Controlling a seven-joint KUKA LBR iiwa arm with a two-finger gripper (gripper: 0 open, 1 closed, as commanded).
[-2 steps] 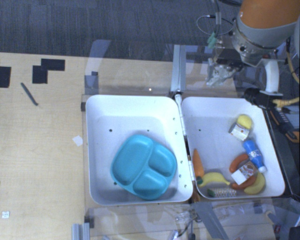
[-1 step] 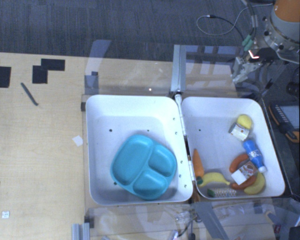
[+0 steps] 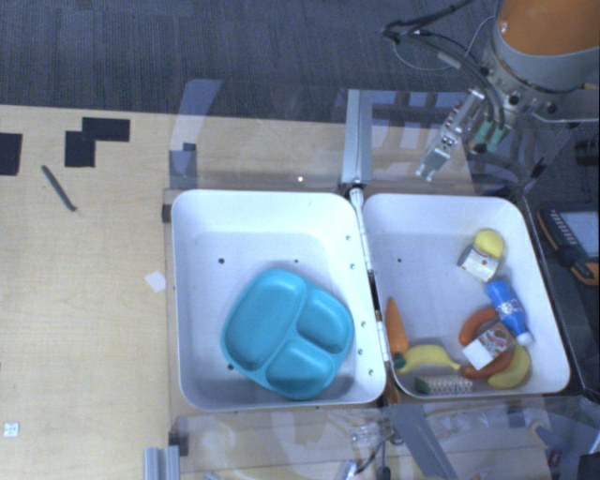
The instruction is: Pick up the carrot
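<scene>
Grey arm (image 3: 548, 47) of rounded, cylindrical build, with a broad orange band (image 3: 544, 23) above the wrist and a lighter grey ring beneath it. Dark cables (image 3: 427, 33) looped in slack curves off the wrist housing, one lighter lead among them. Claw (image 3: 439, 157) slim and metallic, silver-grey, mounted on a boxy bracket with small green fittings (image 3: 483, 134) at its side. Finger ends pale and narrow. Surfaces smooth with a dull sheen. Screws and printed markings too small to make out.
</scene>
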